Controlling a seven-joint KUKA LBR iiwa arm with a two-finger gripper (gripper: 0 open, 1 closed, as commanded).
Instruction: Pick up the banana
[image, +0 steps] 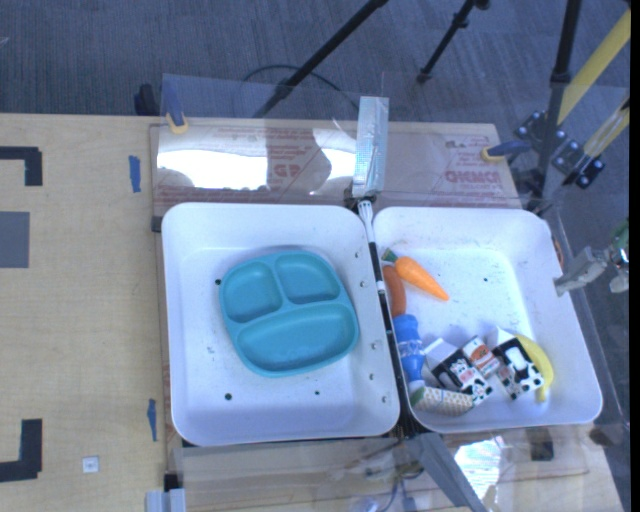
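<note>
Grey carpet and tripod legs surround a pale wood bench (80, 330) bearing two white bins. Banana (540, 365) lies lower right, touching a cow-patterned toy (522, 372) and near the bin wall (575, 320). Risk: snagging that toy. Claw state: cannot tell.

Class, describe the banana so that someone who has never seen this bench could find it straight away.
Start at the right bin, the one without the blue plate. Go to its near right corner, where small items lie in a cluster. The banana is the curved yellow piece at the cluster's right edge, against the black-and-white cow toy; the carrots further back are orange.
</note>
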